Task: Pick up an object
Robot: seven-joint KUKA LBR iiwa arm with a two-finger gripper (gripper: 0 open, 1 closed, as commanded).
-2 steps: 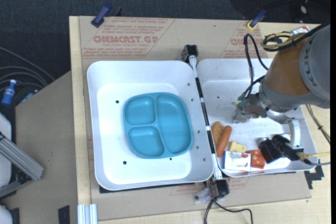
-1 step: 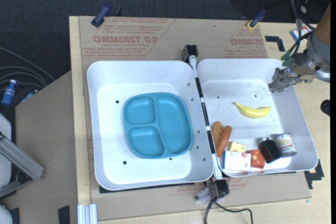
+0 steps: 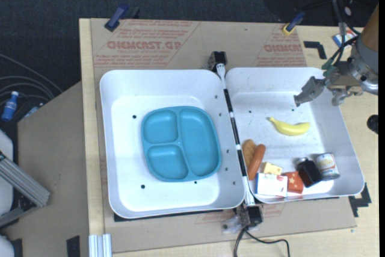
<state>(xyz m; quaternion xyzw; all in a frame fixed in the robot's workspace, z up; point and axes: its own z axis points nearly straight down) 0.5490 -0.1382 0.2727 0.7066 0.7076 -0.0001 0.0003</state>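
My gripper [image 3: 316, 99] hovers over the back right part of the right bin [image 3: 264, 88], its fingers spread open with nothing between them. A yellow banana [image 3: 290, 126] lies on the bin floor just below and left of the fingertips, apart from them. Along the bin's front lie a sausage [image 3: 257, 158] next to a bread roll [image 3: 246, 149], a white box [image 3: 271, 185], a small red pack [image 3: 293, 182], a black object [image 3: 308, 172] and a small can [image 3: 326, 165].
The left bin [image 3: 111, 93] holds a blue divided plate [image 3: 180, 142]. A black clamp [image 3: 218, 60] sits at the back where the two bins meet. Cables hang near the arm at the right edge.
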